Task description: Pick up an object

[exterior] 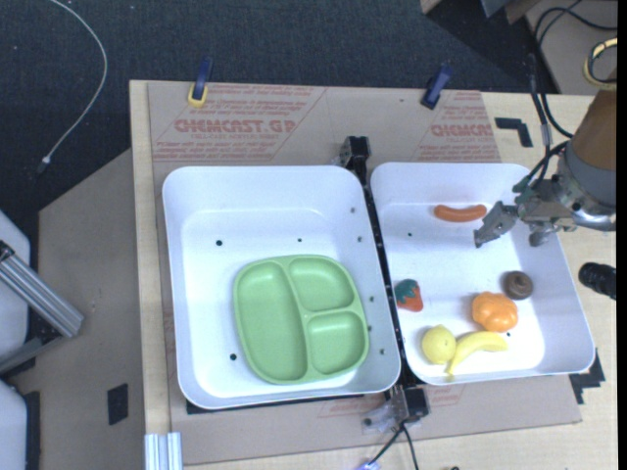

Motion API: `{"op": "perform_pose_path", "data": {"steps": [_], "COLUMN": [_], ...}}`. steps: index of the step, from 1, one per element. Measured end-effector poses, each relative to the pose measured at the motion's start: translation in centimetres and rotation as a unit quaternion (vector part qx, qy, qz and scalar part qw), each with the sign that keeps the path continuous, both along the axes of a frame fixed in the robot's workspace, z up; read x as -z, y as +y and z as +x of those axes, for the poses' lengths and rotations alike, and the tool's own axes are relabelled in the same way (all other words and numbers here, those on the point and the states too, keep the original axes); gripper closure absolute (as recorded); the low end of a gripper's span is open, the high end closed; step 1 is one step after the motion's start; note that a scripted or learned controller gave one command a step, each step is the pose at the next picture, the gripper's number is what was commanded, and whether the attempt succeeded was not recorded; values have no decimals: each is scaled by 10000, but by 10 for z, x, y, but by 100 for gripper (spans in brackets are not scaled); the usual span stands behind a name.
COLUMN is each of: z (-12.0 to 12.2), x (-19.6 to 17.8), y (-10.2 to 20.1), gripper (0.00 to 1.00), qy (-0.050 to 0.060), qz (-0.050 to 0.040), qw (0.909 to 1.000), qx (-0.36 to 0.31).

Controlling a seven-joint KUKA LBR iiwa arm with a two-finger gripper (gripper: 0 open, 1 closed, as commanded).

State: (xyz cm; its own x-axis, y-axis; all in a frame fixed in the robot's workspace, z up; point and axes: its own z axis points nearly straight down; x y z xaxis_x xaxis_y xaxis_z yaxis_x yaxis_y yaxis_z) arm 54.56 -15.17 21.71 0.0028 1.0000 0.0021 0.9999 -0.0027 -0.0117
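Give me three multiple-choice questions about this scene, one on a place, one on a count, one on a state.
1. Where is the green divided plate?
A. left white bin
B. right white bin
C. on the bench

2. How many compartments does that plate have?
A. two
B. three
C. four

3. How is the long orange sausage placed?
A. lying on the bin floor
B. between the gripper fingers
C. on the plate

Answers: 1 A, it sits inside the left bin. 2 B, ridges split it into three. 3 A, it lies flat, apart from the gripper.
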Motion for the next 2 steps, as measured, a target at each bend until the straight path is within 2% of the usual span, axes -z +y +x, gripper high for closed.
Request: {"op": "perform_pose_path", "data": {"steps": [1, 2], "z": [3, -1], "x": [-6, 36], "y": [0, -1], "gripper": [0, 0], "qy": [-60, -41], "qz": [-11, -5], "qw": [10000, 10000], "qx": [-15, -11]}}
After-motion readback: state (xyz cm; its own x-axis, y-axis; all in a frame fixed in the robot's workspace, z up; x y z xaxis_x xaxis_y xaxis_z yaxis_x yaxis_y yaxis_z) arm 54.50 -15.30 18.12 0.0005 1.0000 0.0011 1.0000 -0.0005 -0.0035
